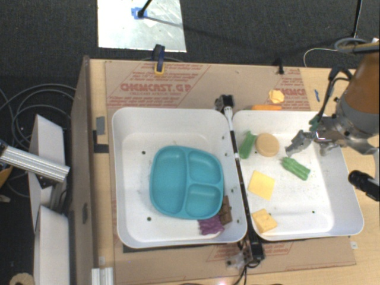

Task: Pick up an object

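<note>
- Gripper [301,140] hovers over the right bin [341,218], near its upper right; whether it is wide or narrow cannot be told, and nothing is seen held.
- Green block [295,168] lies just below it, toward the bin's middle.
- Step in hand: approach, judging by the position.
- Next move: descend, centre on the block, close.
</note>
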`<action>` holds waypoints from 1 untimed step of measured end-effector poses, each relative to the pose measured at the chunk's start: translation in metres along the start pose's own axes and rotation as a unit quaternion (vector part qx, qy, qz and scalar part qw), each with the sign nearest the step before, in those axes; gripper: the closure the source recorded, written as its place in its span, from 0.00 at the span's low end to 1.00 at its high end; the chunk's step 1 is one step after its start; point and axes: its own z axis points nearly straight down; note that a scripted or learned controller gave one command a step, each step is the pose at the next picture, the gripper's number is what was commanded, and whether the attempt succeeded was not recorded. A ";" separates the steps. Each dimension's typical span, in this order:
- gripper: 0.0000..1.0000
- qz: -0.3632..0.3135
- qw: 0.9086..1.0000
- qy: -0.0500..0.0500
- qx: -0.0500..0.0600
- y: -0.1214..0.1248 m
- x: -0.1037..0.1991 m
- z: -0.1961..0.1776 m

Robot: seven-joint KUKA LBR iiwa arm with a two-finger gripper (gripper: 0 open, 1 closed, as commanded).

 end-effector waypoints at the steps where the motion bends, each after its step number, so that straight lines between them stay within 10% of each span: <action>1: 0.00 0.002 1.000 0.000 0.001 0.032 -0.032 0.076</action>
